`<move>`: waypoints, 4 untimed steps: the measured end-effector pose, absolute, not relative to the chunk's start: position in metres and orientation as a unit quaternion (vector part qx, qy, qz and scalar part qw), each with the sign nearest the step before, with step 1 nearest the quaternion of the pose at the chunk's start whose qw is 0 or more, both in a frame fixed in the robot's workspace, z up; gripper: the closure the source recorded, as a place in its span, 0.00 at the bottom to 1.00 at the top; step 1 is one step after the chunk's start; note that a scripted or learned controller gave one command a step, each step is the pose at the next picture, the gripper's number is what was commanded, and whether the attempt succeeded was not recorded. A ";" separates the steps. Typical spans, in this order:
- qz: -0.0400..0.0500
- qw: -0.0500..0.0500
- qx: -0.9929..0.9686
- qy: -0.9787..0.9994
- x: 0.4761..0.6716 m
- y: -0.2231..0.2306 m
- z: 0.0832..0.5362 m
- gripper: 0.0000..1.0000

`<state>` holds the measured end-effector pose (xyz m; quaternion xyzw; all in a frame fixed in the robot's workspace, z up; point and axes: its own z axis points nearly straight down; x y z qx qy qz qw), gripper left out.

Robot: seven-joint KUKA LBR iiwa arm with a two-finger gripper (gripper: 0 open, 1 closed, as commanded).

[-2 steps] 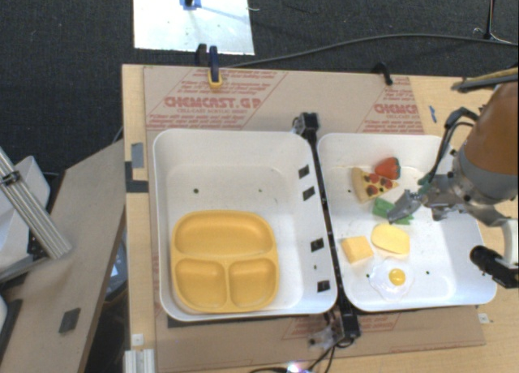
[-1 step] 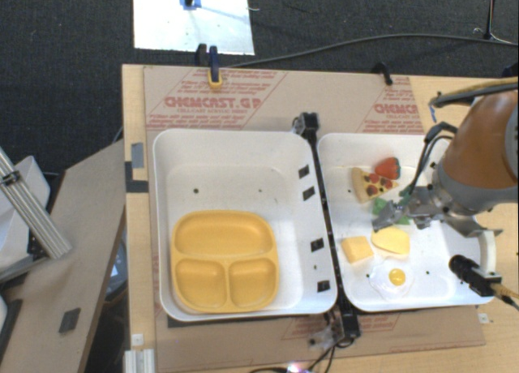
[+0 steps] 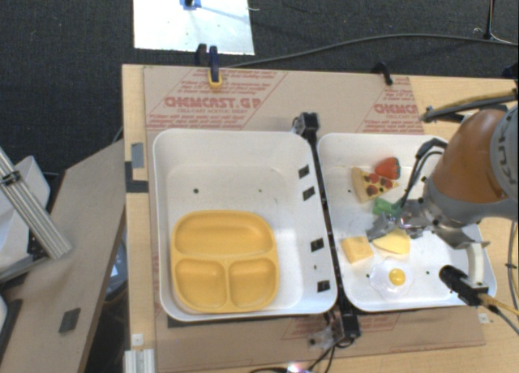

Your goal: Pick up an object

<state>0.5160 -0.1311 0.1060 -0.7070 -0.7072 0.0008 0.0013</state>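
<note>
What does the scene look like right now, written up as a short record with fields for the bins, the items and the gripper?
left bin: holds a yellow divided tray
right bin: holds toy food
items in right bin: pizza slice, red piece, green piece, cheese cube, cheese wedge, fried egg
gripper: low over the right bin, by the cheese wedge
finger state: unclear

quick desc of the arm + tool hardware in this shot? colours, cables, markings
The arm has a broad rounded orange band above a grey wrist section. A dark cable loops along its near side. The tool is small, metallic grey, at the wrist's end. No lettering or markings can be made out on either.
</note>
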 end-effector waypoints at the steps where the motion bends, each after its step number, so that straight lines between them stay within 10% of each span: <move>1: -0.001 -0.001 -0.707 -0.707 0.518 -0.131 0.119 1.00; 4: -0.001 -0.002 -0.706 -0.709 0.524 -0.133 0.237 1.00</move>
